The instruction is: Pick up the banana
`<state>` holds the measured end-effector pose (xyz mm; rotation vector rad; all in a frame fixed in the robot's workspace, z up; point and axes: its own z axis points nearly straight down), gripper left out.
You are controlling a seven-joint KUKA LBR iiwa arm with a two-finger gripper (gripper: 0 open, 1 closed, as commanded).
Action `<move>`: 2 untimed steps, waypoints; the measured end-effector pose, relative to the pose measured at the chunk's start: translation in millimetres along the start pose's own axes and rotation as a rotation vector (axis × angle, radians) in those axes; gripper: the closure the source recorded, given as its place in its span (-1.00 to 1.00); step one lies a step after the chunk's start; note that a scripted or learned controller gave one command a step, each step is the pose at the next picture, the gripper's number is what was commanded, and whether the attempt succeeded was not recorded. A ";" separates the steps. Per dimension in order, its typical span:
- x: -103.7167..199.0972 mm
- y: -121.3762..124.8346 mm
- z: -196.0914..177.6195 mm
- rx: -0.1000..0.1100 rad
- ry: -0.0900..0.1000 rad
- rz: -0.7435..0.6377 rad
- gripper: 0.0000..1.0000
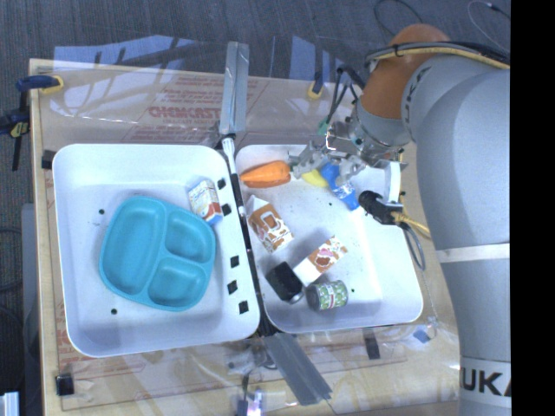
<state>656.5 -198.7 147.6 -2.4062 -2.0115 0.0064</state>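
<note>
Part of the yellow banana [310,177] shows at the far edge of the right bin [390,267], between an orange carrot [265,174] and a blue object [333,178]. My gripper [323,161] hangs right over the banana and the blue object and hides much of both. From this angle I cannot tell whether anything is held.
The right bin also holds a brown carton [269,226], a black object [284,281], a red-and-white packet [321,258] and a green can [328,295]. In the left bin [78,198] lie a blue divided plate [158,252] and a small carton [205,199]. The arm covers the right side.
</note>
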 end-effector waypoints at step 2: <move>57.8 -30.9 28.4 0.001 0.000 -0.194 -1.00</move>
